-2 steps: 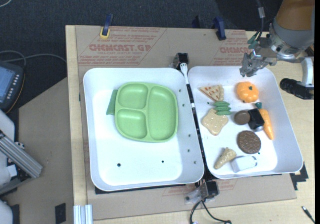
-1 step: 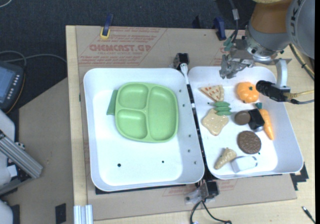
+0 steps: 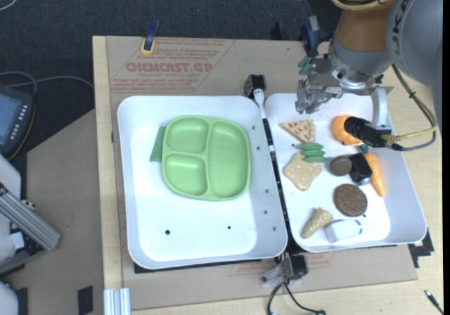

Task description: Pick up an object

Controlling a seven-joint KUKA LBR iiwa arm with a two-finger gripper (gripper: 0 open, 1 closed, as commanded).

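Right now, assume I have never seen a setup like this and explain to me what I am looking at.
This is one picture from a camera fixed above a workbench, looking down at a slant. The grey machine with the orange band at the upper right is a robot arm; its tip carries a two-finger gripper for picking things up. On the bench are two shallow white bins side by side. The left bin holds a green divided plate. The right bin holds a scatter of toy food: a sandwich-like triangle, a pale slice shape, a brown round piece, an orange carrot shape and a few more. The gripper hangs over the back left corner of the right bin, just above the triangle. I see nothing held between its fingers.
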